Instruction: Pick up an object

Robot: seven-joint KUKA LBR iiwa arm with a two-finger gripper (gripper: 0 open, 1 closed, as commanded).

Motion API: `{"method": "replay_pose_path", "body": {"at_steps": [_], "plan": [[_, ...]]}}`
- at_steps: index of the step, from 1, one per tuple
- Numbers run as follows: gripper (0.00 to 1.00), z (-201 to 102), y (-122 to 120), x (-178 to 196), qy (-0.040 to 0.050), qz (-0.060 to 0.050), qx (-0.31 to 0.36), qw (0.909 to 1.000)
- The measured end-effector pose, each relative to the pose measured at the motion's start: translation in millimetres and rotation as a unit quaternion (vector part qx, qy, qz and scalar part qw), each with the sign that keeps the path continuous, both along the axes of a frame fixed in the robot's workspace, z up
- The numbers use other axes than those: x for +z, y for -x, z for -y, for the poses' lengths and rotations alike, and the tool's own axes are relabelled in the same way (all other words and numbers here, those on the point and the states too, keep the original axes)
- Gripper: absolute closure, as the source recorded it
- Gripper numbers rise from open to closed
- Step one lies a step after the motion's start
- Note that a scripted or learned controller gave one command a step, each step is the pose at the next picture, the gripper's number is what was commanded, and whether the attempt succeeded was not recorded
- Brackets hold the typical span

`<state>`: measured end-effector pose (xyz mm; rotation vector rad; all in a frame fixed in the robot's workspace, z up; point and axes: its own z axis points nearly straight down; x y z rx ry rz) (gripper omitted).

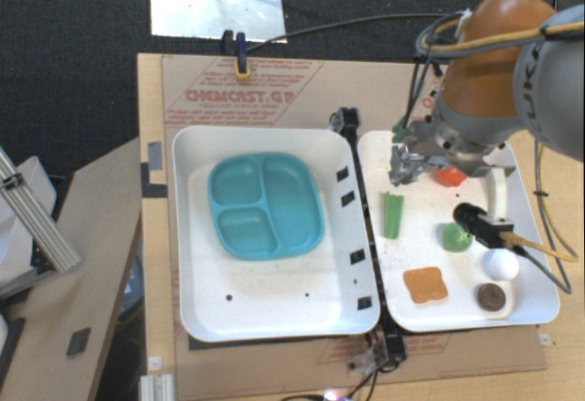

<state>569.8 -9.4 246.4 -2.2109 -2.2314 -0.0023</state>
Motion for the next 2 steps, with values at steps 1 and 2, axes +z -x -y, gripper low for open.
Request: {"method": "replay_pose_path", "body": {"at_steps": [1, 2], "plan": [[1.0, -50, -15, 2, -0.0004, 0.001, 0.0, 1.0], [1.0, -107, -38, -5, -0.0004, 0.001, 0.001, 1.0]]}}
